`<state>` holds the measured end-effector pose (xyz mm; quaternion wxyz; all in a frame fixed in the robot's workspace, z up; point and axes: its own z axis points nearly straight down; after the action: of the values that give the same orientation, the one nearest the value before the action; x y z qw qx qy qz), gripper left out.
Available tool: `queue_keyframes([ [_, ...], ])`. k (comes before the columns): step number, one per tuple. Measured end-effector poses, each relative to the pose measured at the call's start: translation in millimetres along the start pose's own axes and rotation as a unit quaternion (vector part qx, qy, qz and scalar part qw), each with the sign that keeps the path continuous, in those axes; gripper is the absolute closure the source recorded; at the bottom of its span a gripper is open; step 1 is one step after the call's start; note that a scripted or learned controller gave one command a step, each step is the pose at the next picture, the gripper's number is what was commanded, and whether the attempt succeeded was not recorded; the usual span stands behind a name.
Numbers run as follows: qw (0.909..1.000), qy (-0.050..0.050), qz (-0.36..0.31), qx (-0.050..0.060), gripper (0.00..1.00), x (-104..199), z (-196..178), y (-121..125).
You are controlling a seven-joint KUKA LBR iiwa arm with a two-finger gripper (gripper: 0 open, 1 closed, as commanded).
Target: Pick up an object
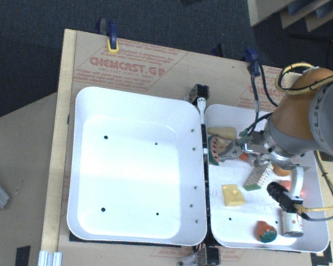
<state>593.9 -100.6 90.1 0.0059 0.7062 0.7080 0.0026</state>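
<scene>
1. The counter (152,64) is a flat board covered in brown protective paper with red lettering, held by blue clamps at its far edge.
2. The left shallow white plastic bin (89,148) is smooth and glossy, with rounded corners and small dark dots on its floor.
3. The right shallow white plastic bin (235,234) touches the left one along their shared edge and holds all the loose objects.
4. The grey arm with an orange band (302,107) reaches in from the right, over the far half of the right bin.
5. The hand (234,148) hangs low over a brown-and-green object (218,140) near the bin's far left corner; I cannot tell how it is set.
6. A ridged, pale comb-like piece (258,177) lies slanted, its long axis running from far right to near left.
7. A yellow, flat, squarish block (233,195) lies near the bin's middle.
8. A small rounded red-and-teal object (265,231) sits near the bin's near edge.
</scene>
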Motion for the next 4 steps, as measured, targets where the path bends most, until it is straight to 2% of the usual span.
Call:
queue_keyframes([
  [1,1.0000,0.002,-0.001,0.001,0.00,-7.2,0.9,67.2],
  [2,1.0000,0.002,-0.001,0.002,1.00,-6.8,-12.5,66.5],
  [3,1.0000,0.004,-0.003,0.003,1.00,86.4,-100.7,34.5],
  [4,1.0000,0.002,0.001,0.005,1.00,84.2,-94.6,44.4],
])
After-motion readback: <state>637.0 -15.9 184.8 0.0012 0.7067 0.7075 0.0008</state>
